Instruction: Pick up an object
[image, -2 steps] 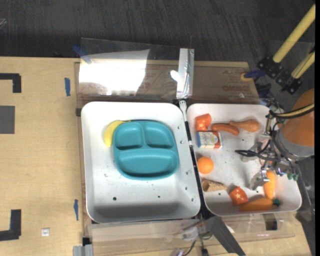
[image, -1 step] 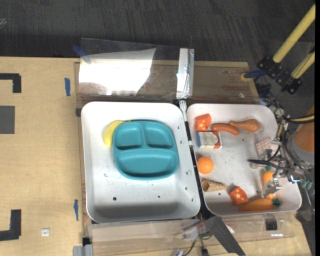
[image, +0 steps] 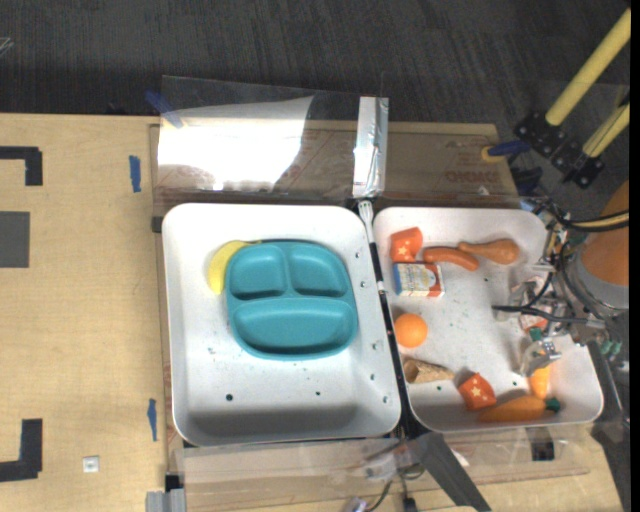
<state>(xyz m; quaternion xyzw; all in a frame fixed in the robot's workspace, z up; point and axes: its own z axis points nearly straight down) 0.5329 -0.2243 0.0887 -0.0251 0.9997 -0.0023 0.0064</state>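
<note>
My gripper (image: 541, 330) hangs low over the right side of the right bin (image: 470, 315), under the arm's orange band (image: 608, 255). Just below it lies a small orange piece (image: 540, 381), and a carrot (image: 517, 408) rests along the bin's front edge. A red toy (image: 476, 391) and a slice of bread (image: 428, 372) lie to the carrot's left. An orange ball (image: 410, 329), a small carton (image: 417, 279), a red pepper (image: 405, 243), a sausage (image: 452, 257) and a tan drumstick (image: 493, 250) occupy the left and far parts of the bin.
The left bin (image: 200, 380) holds a teal divided plate (image: 292, 297) with a yellow object (image: 220, 264) partly hidden under its left edge. A clear plastic sheet (image: 240, 150) and a taped strip (image: 369, 145) lie behind the bins. Yellow bars (image: 590, 65) stand at the top right.
</note>
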